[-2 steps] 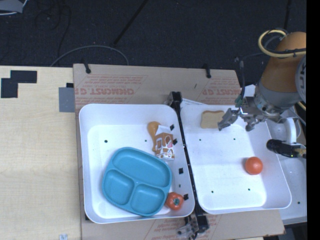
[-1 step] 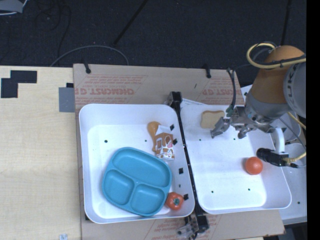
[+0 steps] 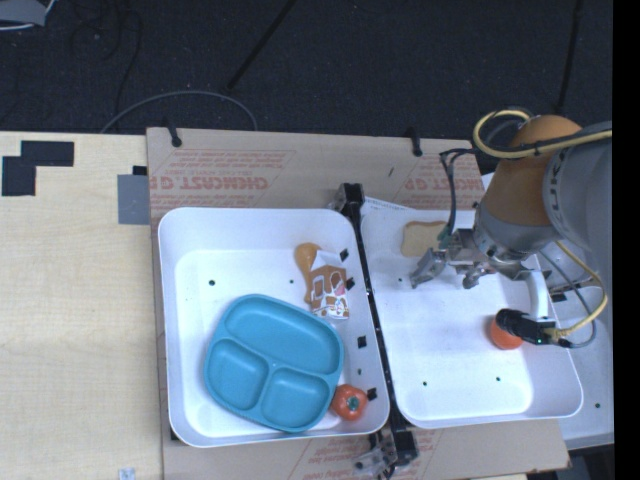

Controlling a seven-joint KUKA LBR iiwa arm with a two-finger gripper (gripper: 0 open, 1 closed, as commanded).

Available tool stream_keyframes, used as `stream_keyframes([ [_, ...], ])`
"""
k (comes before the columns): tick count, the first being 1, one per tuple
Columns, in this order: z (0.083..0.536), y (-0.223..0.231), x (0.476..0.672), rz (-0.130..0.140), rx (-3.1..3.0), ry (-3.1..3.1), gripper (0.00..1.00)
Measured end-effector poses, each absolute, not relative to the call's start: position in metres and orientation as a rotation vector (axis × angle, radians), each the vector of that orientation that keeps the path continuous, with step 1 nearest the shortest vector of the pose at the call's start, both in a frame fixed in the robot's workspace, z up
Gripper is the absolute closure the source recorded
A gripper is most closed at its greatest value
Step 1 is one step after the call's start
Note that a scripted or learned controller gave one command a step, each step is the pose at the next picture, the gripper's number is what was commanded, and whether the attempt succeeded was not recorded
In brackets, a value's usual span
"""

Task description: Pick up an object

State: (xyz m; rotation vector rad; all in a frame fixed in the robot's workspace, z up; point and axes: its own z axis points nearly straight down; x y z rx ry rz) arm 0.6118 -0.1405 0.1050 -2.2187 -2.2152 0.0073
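nearest the camera, a small red tomato-like toy (image 3: 349,402) lies in the left bin (image 3: 185,268), at its front right corner, touching the rim of a blue three-compartment tray (image 3: 272,362); the tray sits tilted across the front half of that bin; behind the tray's far right edge a small white packet with brown print (image 3: 329,294) lies against a tan, brownish piece (image 3: 307,257), both close to the bin's right wall; a black divider strip (image 3: 362,298) runs between the two bins; in the right bin (image 3: 460,388), an orange ball-like object (image 3: 505,332) rests near the right wall, partly covered by a black part of the arm's cabling; farther back, the jaws (image 3: 446,266) hang over the bin's middle rear, spread fairly wide with nothing between them; just behind them a flat tan piece (image 3: 424,238) lies near the back wall; the grey arm with its orange band (image 3: 530,183) comes in from the right; brown printed cardboard (image 3: 260,173) covers the bench (image 3: 70,318) beyond the bins.
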Motion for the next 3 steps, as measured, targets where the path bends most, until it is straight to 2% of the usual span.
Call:
stream_keyframes([
  [1,0.118,-0.141,0.612,0.004,-2.224,-2.214,1.00],
  [3,0.216,-0.140,0.631,-0.001,-2.220,-2.225,1.00],
])
